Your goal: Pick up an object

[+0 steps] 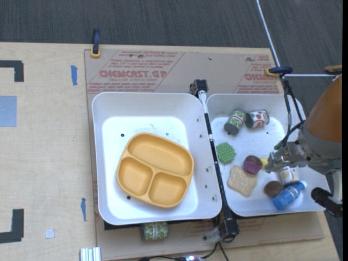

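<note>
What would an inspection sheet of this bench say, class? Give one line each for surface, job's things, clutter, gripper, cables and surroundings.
Surface: bench of pale wood, with a brown printed board under two white bins.
Job's things: right bin holds a green disc, purple piece, cracker-like slab, blue bottle, brown piece and two small cans.
Clutter: left bin holds a yellow divided plate; a green can lies in front of the bins.
Gripper: gripper low over the right bin's right side; fingers hard to read.
Cables: black cables by the arm.
Surroundings: dark carpet behind; blue tape marks.
</note>
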`<move>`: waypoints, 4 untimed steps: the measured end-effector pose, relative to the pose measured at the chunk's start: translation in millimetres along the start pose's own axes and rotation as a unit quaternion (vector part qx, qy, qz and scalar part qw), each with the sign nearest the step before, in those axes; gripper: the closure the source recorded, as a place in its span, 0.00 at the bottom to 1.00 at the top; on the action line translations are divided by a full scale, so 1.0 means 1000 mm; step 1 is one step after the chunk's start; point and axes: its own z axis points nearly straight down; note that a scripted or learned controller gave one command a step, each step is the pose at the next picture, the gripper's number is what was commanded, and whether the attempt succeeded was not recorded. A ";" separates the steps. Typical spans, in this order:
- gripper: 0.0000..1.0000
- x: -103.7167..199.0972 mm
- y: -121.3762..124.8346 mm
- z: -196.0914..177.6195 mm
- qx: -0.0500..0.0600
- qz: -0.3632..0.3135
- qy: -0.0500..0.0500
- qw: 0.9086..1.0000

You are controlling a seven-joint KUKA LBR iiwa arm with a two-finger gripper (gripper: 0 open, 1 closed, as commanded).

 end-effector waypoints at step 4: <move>1.00 0.021 0.001 -0.004 -0.001 0.000 0.000 1.000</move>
